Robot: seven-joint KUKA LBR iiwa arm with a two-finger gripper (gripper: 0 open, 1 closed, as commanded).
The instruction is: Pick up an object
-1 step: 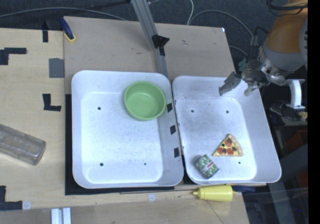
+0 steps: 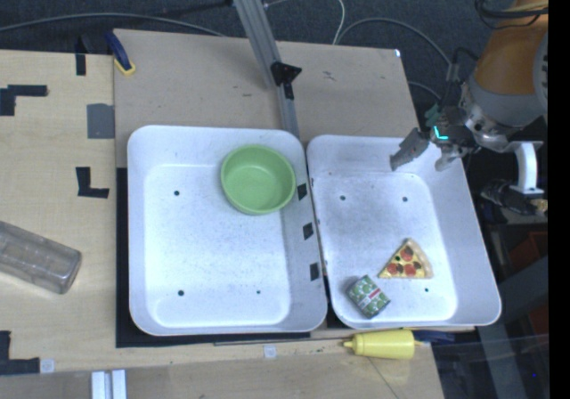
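Observation:
A toy pizza slice (image 2: 407,261) lies in the right bin (image 2: 356,210), near its front right. Just left of it and closer to the front sits a small green and white can (image 2: 367,295) on its side. A green bowl (image 2: 257,178) stands upright in the left bin (image 2: 178,237) at its back right. My gripper (image 2: 426,153) hangs over the right bin's back right corner, open, with its two fingers spread and nothing between them. It is well apart from all three objects.
A yellow bottle (image 2: 385,344) lies on the bench just in front of the right bin. A clear plastic container (image 2: 36,256) lies at the far left. A slanted metal pole (image 2: 258,23) rises behind the bins. Cables run across the back.

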